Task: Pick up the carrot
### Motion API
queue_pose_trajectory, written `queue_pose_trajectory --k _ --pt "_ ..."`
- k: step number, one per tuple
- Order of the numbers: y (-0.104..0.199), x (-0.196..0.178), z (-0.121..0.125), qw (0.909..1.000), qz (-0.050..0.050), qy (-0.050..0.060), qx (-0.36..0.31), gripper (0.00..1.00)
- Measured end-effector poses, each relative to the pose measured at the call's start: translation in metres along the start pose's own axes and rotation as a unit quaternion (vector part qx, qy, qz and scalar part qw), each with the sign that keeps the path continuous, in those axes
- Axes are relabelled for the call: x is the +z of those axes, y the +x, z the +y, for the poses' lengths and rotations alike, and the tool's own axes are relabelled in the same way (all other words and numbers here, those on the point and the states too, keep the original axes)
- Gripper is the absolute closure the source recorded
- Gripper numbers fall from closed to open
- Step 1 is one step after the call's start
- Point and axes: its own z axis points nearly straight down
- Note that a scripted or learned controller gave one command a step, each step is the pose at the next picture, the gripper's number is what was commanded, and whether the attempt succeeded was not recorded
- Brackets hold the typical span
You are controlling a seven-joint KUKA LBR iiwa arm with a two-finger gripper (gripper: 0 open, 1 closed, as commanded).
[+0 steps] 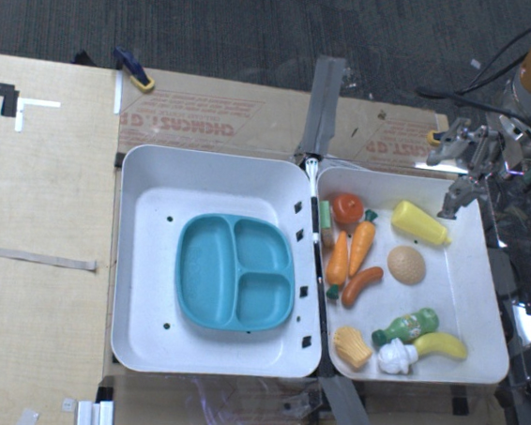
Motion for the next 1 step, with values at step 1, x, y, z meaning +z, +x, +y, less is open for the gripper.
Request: queue_pose_trajectory --k 1 --pt "0.0214 0.1070 0.0532 1.0000 0.000 -0.001 0.001 0.00"
